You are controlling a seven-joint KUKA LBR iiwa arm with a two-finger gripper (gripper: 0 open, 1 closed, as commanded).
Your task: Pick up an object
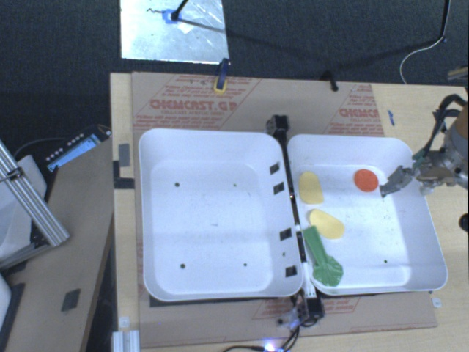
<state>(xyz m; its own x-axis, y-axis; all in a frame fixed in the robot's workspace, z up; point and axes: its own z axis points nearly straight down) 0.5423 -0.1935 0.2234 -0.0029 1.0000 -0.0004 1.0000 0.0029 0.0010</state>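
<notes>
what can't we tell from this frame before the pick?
- Gripper finger state: too small and blurred in the camera view, above the right bin's right side.
- Arm: cut off by the right edge.
- Contact with the orange disc: looks apart, height unclear.
- Green object against the bins' divider: what it is, too small to tell.

Glossy white plastic bins sit on printed matt cardboard over a wooden bench.
</notes>
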